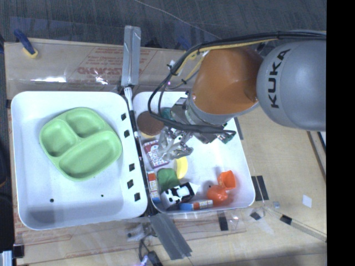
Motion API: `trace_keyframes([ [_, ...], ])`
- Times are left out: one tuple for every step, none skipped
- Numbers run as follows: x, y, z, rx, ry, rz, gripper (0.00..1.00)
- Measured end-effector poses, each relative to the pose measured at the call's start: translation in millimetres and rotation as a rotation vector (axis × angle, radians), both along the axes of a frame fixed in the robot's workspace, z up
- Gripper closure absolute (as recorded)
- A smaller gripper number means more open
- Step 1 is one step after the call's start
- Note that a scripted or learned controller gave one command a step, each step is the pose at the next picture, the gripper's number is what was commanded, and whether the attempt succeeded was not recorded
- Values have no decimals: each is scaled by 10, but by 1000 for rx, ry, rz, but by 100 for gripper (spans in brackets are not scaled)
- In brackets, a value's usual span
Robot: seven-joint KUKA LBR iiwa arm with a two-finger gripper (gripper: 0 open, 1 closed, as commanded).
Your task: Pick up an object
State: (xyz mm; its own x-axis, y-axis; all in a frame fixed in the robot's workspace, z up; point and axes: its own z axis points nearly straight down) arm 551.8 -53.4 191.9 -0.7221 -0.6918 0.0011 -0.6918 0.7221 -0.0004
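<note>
Clearly we are low in the right bin (244,173), with the gripper (176,144) over the red packet (153,153) and just beside the yellow piece (181,166). We cannot tell its opening or whether it holds anything. Crowding is the risk: we may pinch two items, or graze the packet and lift nothing.

Dark carpet floor (66,4), wooden bench (277,148)
</note>
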Motion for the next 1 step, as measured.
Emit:
trace_keyframes([
  [-46,-134,895,1,-9,-273,100],
])
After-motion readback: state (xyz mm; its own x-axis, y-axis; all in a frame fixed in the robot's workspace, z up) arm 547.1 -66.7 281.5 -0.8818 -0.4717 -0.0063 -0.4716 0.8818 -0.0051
